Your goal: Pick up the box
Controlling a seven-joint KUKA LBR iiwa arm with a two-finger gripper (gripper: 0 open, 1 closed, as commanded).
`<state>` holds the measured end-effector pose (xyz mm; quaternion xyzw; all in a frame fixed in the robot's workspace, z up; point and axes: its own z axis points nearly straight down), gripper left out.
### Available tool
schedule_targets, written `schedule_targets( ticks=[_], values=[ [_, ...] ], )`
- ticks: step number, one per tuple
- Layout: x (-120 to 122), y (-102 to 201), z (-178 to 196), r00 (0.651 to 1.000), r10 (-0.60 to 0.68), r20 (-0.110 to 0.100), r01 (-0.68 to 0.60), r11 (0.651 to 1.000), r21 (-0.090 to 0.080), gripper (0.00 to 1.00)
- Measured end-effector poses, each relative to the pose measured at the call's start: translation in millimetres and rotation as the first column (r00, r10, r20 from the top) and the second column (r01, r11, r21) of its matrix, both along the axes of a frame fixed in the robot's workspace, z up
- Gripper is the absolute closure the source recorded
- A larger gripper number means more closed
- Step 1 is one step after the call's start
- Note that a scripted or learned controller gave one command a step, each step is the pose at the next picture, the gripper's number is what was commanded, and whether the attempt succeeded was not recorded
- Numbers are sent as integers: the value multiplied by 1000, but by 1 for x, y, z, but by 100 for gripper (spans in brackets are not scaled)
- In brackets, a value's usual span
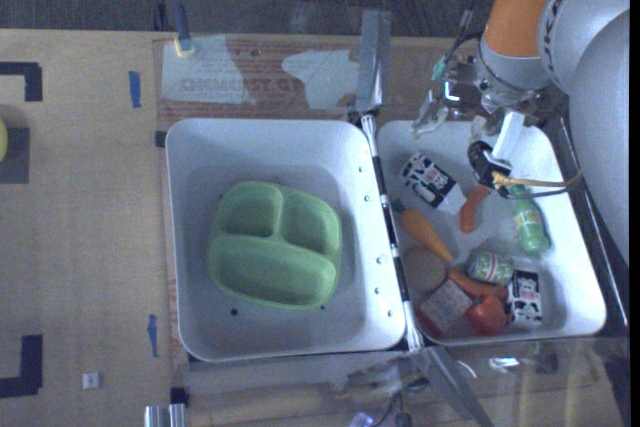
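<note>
The reddish-brown box [447, 305] lies flat at the near left of the right bin [597, 297]. It touches a red piece [488, 317] on its right and sits just near of a brown round thing [424, 267]. A green can [490, 267] and a black-and-white carton [524, 298] lie to its right. Farther back are a carrot [427, 233], a green bottle [530, 225] and a second black-and-white carton [428, 180]. The gripper [440, 110] hangs over the bin's far left corner, well apart from the box. Whether it is open or closed cannot be told, and nothing is seen in its grasp. The left bin [200, 130] holds a green divided plate [273, 243].
</note>
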<state>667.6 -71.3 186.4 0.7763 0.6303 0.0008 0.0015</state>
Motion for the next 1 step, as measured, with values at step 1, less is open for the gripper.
schedule_targets(
  ticks=[1],
  values=[
    [-8,-22,-89,949,-315,-2,315,949,1,0]
  ],
)
